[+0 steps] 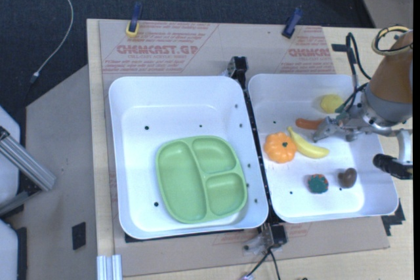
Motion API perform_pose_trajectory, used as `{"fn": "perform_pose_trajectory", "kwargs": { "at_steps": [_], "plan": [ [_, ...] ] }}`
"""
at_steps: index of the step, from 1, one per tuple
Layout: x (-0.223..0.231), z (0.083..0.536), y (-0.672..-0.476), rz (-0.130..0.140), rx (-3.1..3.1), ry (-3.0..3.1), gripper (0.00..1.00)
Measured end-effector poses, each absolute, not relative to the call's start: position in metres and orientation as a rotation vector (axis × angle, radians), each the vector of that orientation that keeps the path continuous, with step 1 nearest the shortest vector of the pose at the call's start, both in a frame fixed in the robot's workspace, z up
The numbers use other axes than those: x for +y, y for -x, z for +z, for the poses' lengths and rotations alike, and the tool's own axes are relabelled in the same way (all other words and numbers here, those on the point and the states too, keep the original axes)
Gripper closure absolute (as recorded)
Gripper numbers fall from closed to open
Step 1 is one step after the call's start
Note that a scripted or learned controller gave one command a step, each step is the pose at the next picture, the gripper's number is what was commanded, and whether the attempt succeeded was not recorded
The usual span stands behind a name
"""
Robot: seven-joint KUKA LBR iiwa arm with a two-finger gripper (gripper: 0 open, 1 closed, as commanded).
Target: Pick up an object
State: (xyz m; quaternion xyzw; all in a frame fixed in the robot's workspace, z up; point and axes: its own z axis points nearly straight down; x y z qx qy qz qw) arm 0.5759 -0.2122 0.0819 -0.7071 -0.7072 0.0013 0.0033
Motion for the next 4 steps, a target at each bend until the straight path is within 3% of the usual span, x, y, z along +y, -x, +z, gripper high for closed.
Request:
{"fn": "perform_pose_trajectory", "kwargs": {
  "at_steps": [1,2,4],
  "plan": [
    [-0.213,0.096,-0.578,-0.001,-2.223,2.221,1.00],
    [-0.218,0.145,-0.587,-0.003,-2.226,2.224,1.00],
    [-0.218,0.253,-0.580,-0.005,-2.229,2.226,1.00]
  ]
}}
